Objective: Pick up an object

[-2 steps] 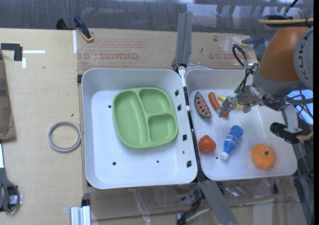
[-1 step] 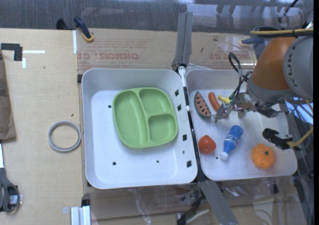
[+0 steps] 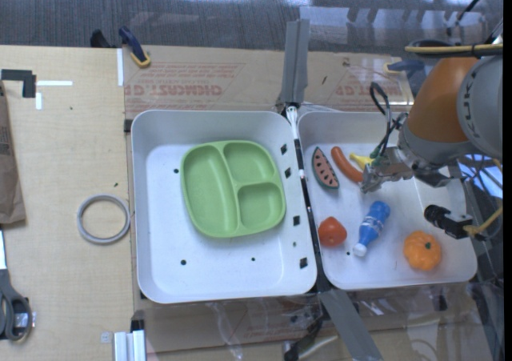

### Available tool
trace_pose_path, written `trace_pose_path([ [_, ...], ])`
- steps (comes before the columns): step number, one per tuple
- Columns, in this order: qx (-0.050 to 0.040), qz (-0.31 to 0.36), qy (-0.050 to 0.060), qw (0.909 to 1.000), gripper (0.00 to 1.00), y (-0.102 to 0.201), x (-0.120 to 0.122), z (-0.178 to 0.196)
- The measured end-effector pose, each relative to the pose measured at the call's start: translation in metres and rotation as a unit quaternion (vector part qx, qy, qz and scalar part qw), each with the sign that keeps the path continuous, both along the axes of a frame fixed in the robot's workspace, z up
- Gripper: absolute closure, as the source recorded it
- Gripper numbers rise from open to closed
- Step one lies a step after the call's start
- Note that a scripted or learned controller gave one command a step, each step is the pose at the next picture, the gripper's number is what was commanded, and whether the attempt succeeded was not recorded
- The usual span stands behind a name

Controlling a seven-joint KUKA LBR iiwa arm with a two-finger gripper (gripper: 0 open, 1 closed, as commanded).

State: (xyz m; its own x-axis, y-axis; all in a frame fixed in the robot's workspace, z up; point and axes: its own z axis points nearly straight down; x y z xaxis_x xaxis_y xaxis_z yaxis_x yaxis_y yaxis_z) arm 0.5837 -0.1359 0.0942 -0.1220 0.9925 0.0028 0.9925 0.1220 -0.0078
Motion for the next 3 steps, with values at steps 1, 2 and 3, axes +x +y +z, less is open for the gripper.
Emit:
trace_pose_path([
  [1,-0.0024,-0.194,-0.001,0.9810,1.00,0.037,0.038,-0.006],
  [2,-0.0039,-0.423,-0.001,0.9063,1.00,0.027,0.066,-0.006],
  [3,-0.0049,-0.577,0.000,0.8169,1.00,-0.006,0.064,-0.006],
])
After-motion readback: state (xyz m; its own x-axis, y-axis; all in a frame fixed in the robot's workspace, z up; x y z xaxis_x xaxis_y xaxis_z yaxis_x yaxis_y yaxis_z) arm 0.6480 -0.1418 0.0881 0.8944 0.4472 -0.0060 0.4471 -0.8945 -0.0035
